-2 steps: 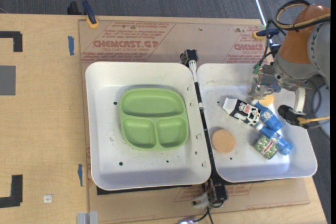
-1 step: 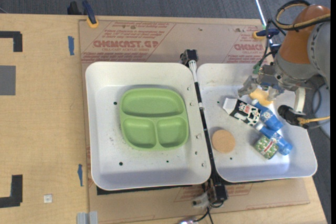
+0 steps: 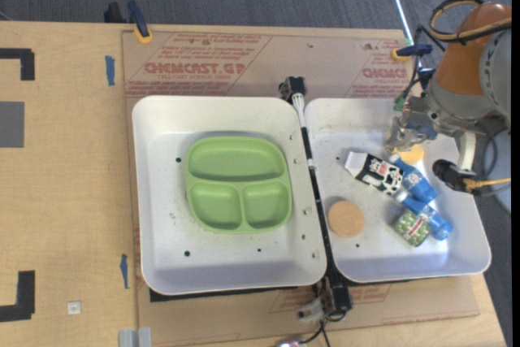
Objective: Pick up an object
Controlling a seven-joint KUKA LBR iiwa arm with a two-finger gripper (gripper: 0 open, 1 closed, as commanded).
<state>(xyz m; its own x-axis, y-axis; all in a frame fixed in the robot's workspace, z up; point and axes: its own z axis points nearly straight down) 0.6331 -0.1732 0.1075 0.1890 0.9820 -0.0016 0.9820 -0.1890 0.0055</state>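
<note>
Cork disc (image 3: pixel 346 218) near tube (image 3: pixel 373 169); fingers (image 3: pixel 404 136) above, perhaps apart, hard to tell.

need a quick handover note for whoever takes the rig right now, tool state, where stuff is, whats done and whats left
Tool: low over the far part of the right bin, beside a yellow piece. Whether it grips anything cannot be told from this view.

Things: in the right bin lie a black and white tube, a blue bottle, a green and blue packet and a round cork disc. The left bin has a green divided plate.

Done: the arm is down at the pile; nothing is seen lifted.

Left: close on one object, lift it clear of the bin, check it is really held.
</note>
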